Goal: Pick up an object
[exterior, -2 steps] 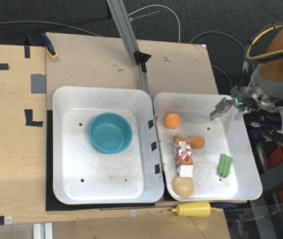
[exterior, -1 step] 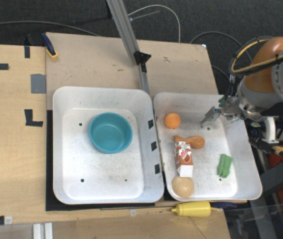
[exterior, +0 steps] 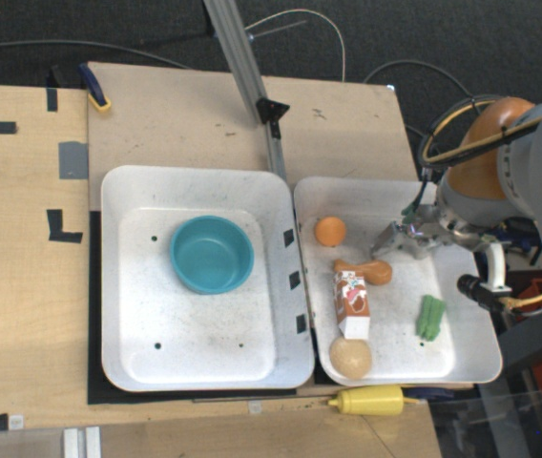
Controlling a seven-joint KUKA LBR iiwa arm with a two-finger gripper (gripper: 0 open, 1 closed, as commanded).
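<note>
Now we hang our gripper (exterior: 392, 241), fingers spread and holding nothing, in the right bin (exterior: 462, 365) just beside the orange-brown piece (exterior: 371, 272) (likeliest target, being nearest).

Light wood bench (exterior: 23, 256) w/ black tape marks (exterior: 58, 225), dark carpet floor (exterior: 395, 17) behind, cables (exterior: 300, 22) across it.

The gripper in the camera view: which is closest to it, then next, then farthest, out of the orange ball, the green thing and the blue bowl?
From the gripper:
1. Orange ball, just to its left, same bin.
2. Green thing, below it, near the bin's right side.
3. Blue bowl, in the left bin.
</note>
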